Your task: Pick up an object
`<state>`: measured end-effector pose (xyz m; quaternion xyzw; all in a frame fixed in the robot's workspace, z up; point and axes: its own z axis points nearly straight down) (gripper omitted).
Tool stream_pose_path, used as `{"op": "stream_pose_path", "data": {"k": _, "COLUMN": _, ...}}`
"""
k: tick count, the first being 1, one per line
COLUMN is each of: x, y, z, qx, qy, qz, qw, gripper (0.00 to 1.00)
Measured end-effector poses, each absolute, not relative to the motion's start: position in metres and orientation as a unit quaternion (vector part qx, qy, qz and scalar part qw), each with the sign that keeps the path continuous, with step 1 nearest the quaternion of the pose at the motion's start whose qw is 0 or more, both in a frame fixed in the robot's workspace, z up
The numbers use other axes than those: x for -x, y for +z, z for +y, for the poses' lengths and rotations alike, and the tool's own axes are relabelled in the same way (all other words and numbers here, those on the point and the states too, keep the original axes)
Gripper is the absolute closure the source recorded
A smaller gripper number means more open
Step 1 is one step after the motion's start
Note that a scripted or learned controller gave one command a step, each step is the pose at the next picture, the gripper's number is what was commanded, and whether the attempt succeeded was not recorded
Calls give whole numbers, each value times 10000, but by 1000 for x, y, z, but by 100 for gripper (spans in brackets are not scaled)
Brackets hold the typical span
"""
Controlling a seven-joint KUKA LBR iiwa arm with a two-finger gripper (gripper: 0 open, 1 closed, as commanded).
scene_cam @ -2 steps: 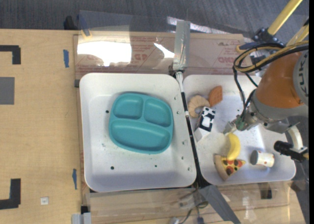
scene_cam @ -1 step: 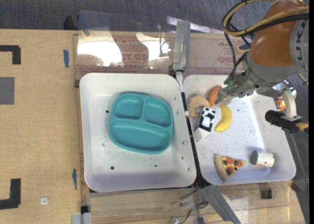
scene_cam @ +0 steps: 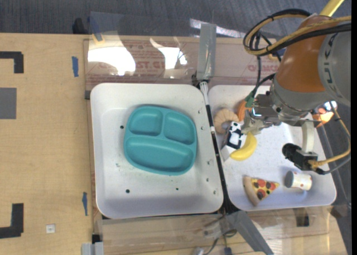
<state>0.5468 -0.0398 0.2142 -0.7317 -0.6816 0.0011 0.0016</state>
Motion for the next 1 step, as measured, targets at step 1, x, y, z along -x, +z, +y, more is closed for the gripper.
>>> {"op": "stream_pose_path", "data": {"k": 1, "x": -608, "y": 225, "z": -25, "qx": 6945, "qy": -1, "qz": -7195, "qw": -5, "gripper": 100}}
